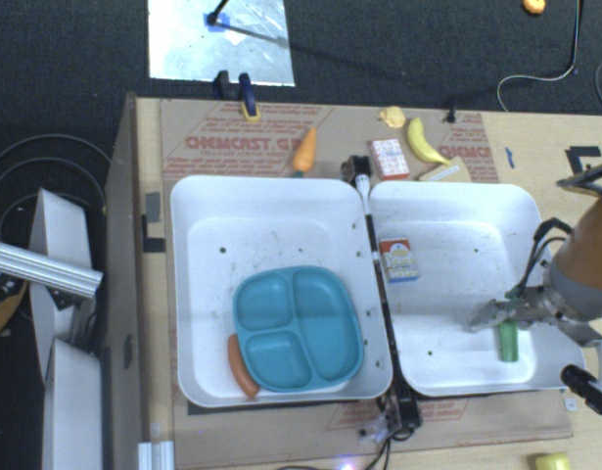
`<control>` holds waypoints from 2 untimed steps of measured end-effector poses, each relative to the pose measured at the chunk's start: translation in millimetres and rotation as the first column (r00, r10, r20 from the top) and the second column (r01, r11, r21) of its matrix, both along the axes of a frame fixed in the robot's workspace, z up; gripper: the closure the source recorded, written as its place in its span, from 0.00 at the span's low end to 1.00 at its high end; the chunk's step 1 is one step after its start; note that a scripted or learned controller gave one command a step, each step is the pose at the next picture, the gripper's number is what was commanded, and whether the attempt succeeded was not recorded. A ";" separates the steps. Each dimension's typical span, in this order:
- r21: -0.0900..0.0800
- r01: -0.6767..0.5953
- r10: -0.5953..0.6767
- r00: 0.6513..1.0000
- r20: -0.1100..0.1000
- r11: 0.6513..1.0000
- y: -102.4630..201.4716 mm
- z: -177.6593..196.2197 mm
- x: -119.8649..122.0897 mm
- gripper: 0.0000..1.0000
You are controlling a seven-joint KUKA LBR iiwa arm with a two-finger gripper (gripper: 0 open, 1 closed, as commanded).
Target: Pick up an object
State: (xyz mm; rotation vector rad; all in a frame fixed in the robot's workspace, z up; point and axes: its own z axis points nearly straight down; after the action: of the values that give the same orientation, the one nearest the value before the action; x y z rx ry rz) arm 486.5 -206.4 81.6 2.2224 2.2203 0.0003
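The gripper (506, 319) hung in the right bin (457, 209), its fingers spread wide just above the green cylinder (507, 344)

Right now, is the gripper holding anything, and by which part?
Cannot be told. The gripper sits at the top end of the small green cylinder in the right white bin, but a grasp isn't visible.

The 2 white bins (447, 204) look like smooth plastic, the blue divided plate (298, 327) glossy, the bench (242, 140) matt cardboard.
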 end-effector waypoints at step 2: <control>-0.003 -0.012 0.012 1.000 0.014 1.000 23.2 47.9 108.7 1.00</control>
State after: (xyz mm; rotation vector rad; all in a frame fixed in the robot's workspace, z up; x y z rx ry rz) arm 595.2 -183.3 129.5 2.2006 2.2255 0.0130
